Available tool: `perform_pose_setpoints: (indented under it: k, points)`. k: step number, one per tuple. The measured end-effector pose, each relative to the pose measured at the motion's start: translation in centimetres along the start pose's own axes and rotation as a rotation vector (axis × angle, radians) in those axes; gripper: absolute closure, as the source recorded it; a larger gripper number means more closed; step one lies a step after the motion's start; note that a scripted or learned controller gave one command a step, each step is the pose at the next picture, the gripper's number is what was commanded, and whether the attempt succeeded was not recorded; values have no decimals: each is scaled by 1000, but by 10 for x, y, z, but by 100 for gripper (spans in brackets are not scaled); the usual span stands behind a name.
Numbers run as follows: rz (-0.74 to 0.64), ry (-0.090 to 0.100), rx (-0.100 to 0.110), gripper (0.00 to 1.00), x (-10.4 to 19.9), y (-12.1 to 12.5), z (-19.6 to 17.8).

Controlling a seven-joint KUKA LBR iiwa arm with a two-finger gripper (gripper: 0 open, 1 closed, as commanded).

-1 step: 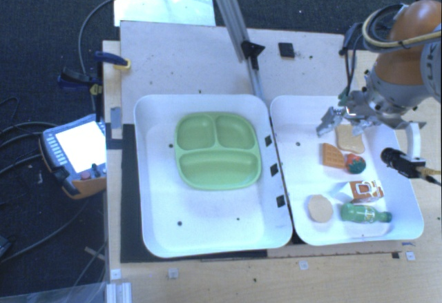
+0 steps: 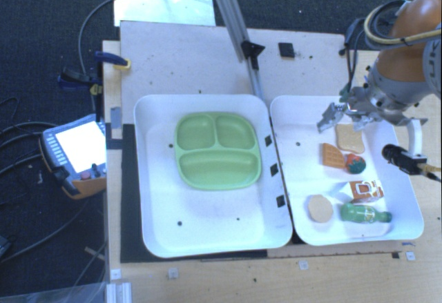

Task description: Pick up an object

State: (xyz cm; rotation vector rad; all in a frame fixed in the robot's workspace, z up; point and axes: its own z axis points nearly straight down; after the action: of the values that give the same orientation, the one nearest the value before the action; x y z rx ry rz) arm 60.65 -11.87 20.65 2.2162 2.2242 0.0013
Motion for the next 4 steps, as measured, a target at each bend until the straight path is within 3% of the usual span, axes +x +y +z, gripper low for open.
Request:
perform_pose_setpoints:
  k: [3, 4]
  points:
    - [3, -1, -3, 0, 0, 8, 122]
    - [3, -2, -8, 100, -1, 9, 108]
